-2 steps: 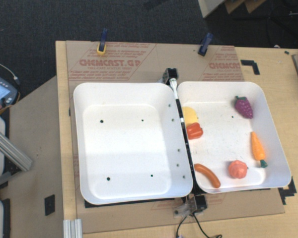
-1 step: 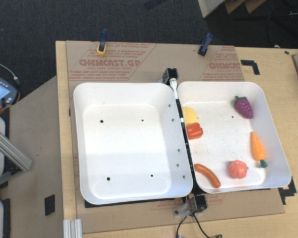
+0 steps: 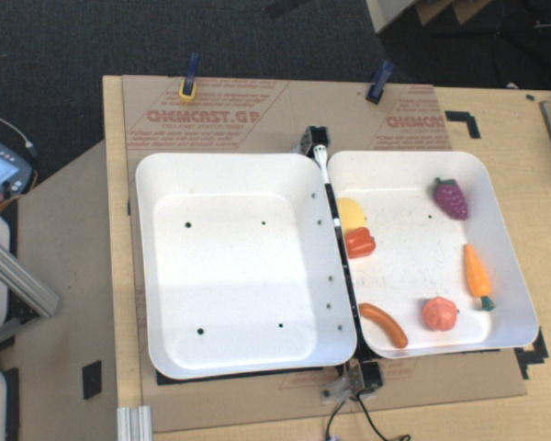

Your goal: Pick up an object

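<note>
R bin (image 3: 496, 333) holds all items: purple grapes (image 3: 451, 198) top R, carrot (image 3: 477, 277) by R wall, pink round fruit (image 3: 440, 313) low R, sausage (image 3: 384, 324) low L, yellow piece (image 3: 351, 213) touching red piece (image 3: 360, 243) at L wall. L bin (image 3: 165, 182) beside it. Gripper state: can't tell.

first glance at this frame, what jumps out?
The bright toy food scattered in the right bin: purple grapes at the far right corner, a carrot along the right wall, a pink peach and a sausage near the front. A yellow piece and a red pepper sit against the divider, beside the left bin.
</note>
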Controlling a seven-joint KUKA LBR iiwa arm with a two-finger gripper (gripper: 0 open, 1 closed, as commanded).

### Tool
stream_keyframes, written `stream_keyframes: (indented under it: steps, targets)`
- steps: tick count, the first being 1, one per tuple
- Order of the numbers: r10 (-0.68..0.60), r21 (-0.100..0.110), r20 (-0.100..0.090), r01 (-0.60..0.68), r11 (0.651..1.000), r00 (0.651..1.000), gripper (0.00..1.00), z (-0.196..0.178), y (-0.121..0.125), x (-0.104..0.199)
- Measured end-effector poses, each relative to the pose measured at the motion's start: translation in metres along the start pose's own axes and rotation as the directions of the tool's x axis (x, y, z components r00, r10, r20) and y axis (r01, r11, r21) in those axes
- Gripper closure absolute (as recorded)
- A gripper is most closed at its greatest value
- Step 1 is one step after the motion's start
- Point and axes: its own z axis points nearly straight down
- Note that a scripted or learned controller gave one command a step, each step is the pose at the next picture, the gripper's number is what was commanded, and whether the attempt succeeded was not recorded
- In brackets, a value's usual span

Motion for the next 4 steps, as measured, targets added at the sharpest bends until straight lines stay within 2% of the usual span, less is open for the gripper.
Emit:
stream_keyframes:
  steps: [4]
  targets:
    - [-0.001, -0.021, 0.005, 0.001, 1.000, 1.000, 1.00, -0.043, 0.004, 0.000]
